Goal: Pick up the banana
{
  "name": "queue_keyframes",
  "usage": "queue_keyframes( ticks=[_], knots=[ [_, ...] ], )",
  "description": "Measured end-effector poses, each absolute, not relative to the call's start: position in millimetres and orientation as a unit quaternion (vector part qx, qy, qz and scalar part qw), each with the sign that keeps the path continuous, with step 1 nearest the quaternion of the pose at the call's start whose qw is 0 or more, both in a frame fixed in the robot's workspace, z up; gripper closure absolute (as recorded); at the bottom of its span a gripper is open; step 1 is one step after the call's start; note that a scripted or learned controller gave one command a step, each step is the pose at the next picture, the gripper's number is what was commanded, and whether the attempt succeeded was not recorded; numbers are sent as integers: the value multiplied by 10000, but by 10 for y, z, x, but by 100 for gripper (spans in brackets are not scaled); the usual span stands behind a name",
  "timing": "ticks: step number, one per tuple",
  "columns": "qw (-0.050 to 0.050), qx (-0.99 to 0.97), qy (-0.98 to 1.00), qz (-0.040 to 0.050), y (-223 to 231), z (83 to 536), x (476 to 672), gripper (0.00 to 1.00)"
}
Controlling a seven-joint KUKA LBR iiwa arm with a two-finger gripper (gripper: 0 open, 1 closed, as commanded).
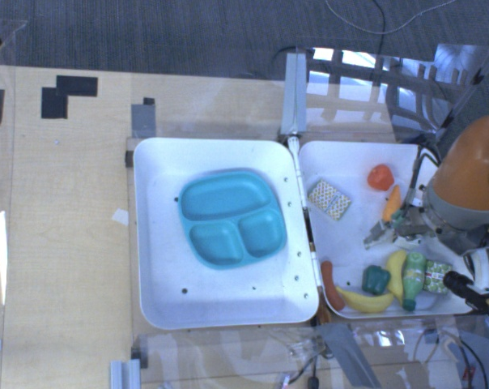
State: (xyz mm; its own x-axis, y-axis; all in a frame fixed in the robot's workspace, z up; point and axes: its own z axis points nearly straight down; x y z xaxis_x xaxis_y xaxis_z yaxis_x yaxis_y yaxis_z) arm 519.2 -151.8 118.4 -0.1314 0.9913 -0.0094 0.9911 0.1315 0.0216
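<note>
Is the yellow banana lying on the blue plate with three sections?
No, the curved yellow banana lies in the right white bin, while the blue three-section plate sits in the left white bin.

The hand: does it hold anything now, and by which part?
Nothing is held: the hand hovers open over the right bin, apart from the banana.

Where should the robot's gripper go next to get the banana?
Probably down and a little left. The gripper hovers in the right bin, above the banana, which lies along the front wall beside a green pepper. Nothing is between its fingers yet.
</note>
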Motion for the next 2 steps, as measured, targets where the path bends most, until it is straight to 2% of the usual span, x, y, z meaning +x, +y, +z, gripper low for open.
queue_keyframes(
  ticks=[1,2],
  knots=[
    [250,6795,7330,174,-1595,1077,5065,0],
    [265,5771,8162,120,-1700,1076,5048,0]
  ],
)
